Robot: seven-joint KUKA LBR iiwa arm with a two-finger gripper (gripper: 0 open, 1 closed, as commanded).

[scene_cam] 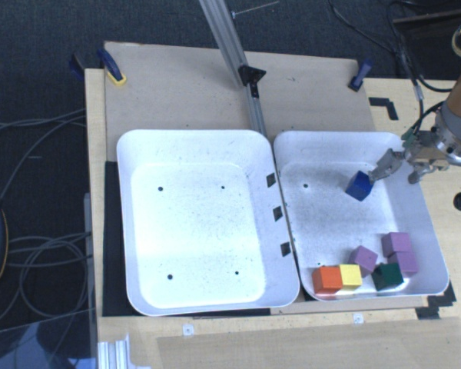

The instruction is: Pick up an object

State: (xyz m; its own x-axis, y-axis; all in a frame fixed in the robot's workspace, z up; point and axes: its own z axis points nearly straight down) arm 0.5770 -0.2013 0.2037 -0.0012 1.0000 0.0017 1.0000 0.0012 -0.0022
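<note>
Claw (400, 169): at right edge of the right bin (422, 206), above its upper half. Two grey fingers splayed wide, one (384, 164) reaching left-down toward the blue cube, other pointing down by the bin's right wall. Released, nothing between the fingers.
Contact: left fingertip looks to touch or sit just beside the blue cube's upper right corner; can't tell which. Cube is outside the gap, not gripped.
Blue cube (359, 185): on right bin floor, upper middle, tilted, well apart from the other blocks.
Other blocks: clustered in right bin's lower right corner. Orange block (327, 278) w/ yellow block (349, 275) touching on its right; green block (387, 276) just beside to the right; purple block (364, 257) above yellow; two more purple blocks (399, 250) stacked or touching near the right wall.
Left bin (138, 148): white, speckled, beside right bin, edges touching.
Arm (455, 125): enters from the right, grey wrist above the claw.
Bench (184, 91): tan board under both bins, blue clamps (111, 66) at the far corners.
</note>
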